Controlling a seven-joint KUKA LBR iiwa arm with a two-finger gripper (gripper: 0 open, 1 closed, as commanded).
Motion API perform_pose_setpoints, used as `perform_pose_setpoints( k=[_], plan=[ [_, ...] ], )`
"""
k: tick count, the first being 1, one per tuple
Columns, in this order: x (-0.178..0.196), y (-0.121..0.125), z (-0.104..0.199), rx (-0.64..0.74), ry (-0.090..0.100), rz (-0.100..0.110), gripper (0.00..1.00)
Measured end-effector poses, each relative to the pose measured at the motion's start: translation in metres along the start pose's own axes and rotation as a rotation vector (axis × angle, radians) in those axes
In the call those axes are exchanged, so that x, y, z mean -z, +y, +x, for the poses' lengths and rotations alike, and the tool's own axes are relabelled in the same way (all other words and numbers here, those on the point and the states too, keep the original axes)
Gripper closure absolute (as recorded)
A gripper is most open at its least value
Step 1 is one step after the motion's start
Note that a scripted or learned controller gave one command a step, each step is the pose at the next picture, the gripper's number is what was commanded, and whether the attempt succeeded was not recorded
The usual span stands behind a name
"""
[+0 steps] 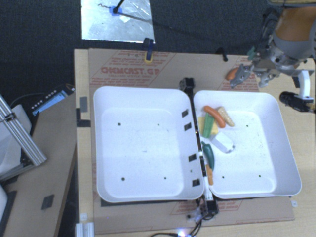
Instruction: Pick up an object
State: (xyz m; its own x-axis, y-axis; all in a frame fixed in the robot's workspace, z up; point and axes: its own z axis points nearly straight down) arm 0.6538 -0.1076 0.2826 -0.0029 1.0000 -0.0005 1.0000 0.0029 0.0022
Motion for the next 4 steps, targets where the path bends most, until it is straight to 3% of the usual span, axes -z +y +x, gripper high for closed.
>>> perform_pose_setpoints(
  k=[1, 2, 4],
  plan=[
    [-0.105, 0.012, 0.098, 0.010, 0.006, 0.009, 0.00],
    [-0.087, 0.014, 0.091, 0.002, 0.001, -0.002, 1.00],
    [0.045, 0.016, 0.228, 0.009, 0.005, -0.008, 1.00]
  ],
)
